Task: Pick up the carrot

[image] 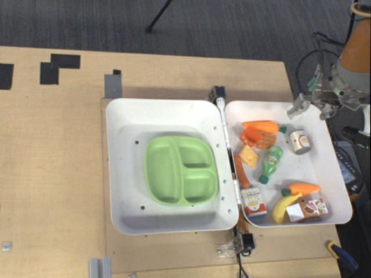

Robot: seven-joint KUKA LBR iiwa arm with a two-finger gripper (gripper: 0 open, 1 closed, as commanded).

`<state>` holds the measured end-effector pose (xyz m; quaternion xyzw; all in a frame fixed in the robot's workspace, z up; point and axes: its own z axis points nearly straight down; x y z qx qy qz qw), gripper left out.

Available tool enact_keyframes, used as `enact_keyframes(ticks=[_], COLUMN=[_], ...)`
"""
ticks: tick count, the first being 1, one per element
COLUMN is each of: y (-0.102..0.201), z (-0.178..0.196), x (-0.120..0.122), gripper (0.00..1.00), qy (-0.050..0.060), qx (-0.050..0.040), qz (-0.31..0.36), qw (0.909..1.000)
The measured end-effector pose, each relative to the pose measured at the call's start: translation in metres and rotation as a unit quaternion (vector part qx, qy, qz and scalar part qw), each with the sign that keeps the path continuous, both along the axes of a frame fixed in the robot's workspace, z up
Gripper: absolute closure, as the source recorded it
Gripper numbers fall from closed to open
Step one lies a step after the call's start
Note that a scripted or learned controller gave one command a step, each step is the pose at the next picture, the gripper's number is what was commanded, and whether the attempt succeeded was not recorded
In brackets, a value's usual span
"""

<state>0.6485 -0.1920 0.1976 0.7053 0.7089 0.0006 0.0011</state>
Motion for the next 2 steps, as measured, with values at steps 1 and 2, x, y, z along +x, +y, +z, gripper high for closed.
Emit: enact_keyframes(ticks=[1, 2], y=[0.014, 0.005], z=[-0.095, -0.111], x=[-0.083, -0.128], gripper=[0.00, 0.00], qy=[0.002, -0.002], qx=[0.0006, -0.0006], qz=[-0.073, 0.037], qw=[0.9973, 0.9993])
